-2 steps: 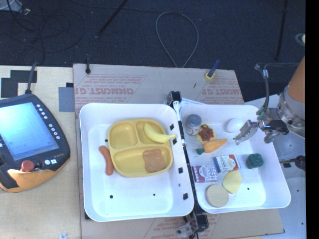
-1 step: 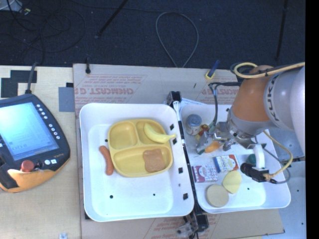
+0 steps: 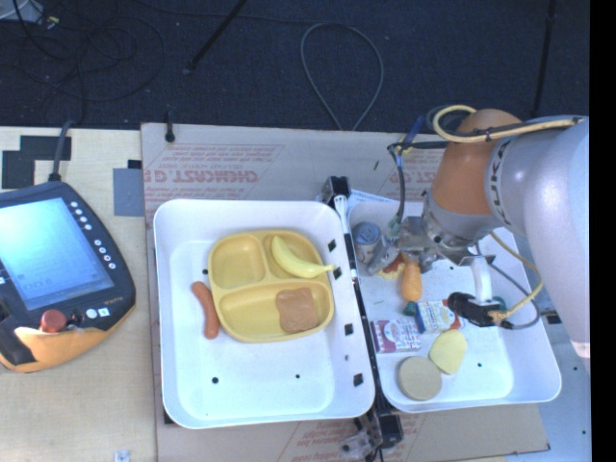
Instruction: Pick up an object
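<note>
Claw [image 3: 399,253] low in right bin [image 3: 525,378], just beside carrot [image 3: 411,282]; can't tell if clenched. Banana [image 3: 298,258] on yellow tray [image 3: 252,316], left bin [image 3: 192,354].

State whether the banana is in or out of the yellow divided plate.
In. The banana lies in the upper right compartment of the yellow divided plate, its tip reaching over the rim, inside the left bin.

Arm: a single grey metal KUKA arm [image 3: 549,200] reaches in from the right side of the scene, its thick rounded body high over the right half.
Wrist: an orange band [image 3: 467,171] sits above the wrist, with yellow and dark cables looping beside it.
Pincer: the grey two-finger pincer [image 3: 409,248] points down and to the left, low near the middle of the scene.
</note>
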`<state>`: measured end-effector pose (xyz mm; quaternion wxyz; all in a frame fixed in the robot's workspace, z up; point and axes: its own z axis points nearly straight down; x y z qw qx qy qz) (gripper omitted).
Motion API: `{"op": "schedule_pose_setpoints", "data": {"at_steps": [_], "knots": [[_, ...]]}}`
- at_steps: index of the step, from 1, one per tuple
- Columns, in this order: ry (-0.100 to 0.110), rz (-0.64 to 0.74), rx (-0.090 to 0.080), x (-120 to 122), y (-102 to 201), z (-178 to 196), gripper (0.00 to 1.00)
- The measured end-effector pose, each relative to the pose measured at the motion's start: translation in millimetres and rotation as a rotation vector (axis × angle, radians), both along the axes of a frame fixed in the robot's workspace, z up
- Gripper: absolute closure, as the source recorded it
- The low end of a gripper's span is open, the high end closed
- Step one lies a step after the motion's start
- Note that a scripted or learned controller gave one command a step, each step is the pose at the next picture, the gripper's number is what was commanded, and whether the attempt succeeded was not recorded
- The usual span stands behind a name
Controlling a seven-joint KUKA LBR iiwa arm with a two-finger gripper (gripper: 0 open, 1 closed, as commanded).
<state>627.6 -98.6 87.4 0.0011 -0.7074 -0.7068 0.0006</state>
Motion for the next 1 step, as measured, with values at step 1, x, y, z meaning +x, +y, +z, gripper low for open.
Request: {"op": "schedule_pose_setpoints", "data": {"at_steps": [1], "knots": [[0.01,-0.003,0.003,-1.5,-1.2,10.0,1.0]]}}
